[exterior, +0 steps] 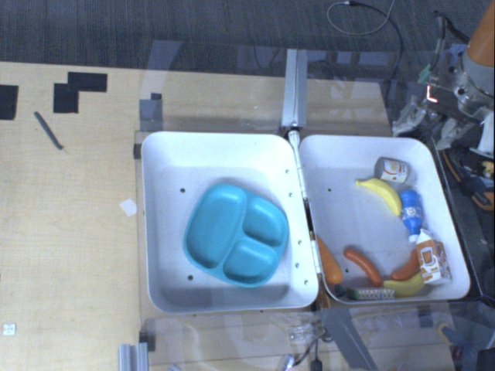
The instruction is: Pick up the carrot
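Carrot [329, 263] at right bin's [445, 180] left wall — labels unreadable — jaws' state impossible to tell.

Light wood bench top [69, 230] with black tape patches [77, 90] near its far-left edge. Dark grey carpet floor [193, 10] beyond it, a loose cable [371, 10] looped on it. Even, flat lighting.
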Robot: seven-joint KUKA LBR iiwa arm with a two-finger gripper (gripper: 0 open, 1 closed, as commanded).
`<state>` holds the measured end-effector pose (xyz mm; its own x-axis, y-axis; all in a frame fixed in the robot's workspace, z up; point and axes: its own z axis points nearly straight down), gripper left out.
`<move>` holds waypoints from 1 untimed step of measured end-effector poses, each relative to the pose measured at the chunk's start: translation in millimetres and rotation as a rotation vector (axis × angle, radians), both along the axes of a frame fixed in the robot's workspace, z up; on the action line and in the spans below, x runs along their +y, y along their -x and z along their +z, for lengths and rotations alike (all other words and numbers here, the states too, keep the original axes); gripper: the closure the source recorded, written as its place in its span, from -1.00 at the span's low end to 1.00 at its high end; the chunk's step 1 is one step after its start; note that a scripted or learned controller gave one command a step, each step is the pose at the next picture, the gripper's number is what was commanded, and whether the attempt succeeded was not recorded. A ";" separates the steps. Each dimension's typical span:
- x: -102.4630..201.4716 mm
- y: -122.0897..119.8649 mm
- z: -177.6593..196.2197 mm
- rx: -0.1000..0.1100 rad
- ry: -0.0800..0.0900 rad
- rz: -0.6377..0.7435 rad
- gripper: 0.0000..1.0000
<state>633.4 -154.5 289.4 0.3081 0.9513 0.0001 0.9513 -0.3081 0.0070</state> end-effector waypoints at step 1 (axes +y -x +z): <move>6.8 4.6 -179.1 -0.013 0.000 -0.223 -1.00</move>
